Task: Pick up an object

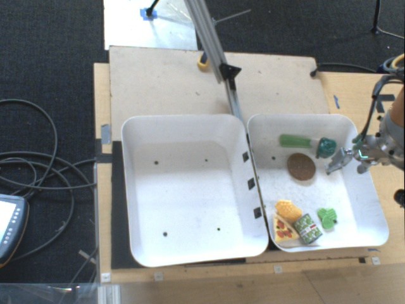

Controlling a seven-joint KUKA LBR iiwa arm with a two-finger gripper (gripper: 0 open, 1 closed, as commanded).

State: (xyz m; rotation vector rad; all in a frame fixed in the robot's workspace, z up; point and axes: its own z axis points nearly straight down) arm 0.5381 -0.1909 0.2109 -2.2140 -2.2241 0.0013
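the green-handled brush is lying just left of the gripper, long axis running left-right, teal head pointing right; the claw's state is unclear.

Looking down from above the bench at a slant, from a fixed, fairly distant spot. Taking in both white bins side by side: left bin near the middle of the frame, right bin toward the right edge. Facing so that the bench's far side is lying at the top and its near edge at the bottom. Also catching dark carpet around the bench, cables at the left, and a slanted metal pole crossing from the top toward the bins.
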